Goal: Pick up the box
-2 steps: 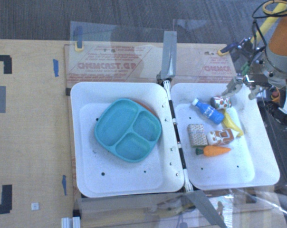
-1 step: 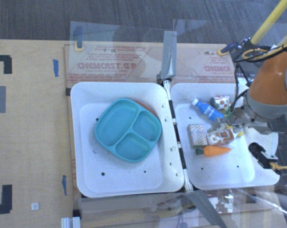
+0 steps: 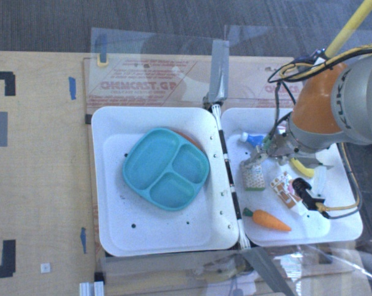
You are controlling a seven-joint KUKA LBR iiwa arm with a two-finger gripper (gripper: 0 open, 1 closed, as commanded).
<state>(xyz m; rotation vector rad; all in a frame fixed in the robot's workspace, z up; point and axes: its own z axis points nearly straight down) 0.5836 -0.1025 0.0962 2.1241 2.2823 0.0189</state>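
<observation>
A small box (image 3: 254, 179) with a speckled green and white pattern stands in the right bin (image 3: 346, 227), close to its left wall. My gripper (image 3: 260, 158) hangs right over the box's top edge, reaching in from the right under the orange-banded wrist. Whether it touches the box is hidden by the gripper body. A flat white and orange packet (image 3: 284, 190) lies just right of the box.
An orange carrot (image 3: 269, 220) lies at the front of the right bin. A blue object (image 3: 255, 140) sits behind the gripper and a yellow banana (image 3: 302, 167) pokes out beneath the wrist. The left bin (image 3: 112, 227) holds a blue divided plate (image 3: 166, 168).
</observation>
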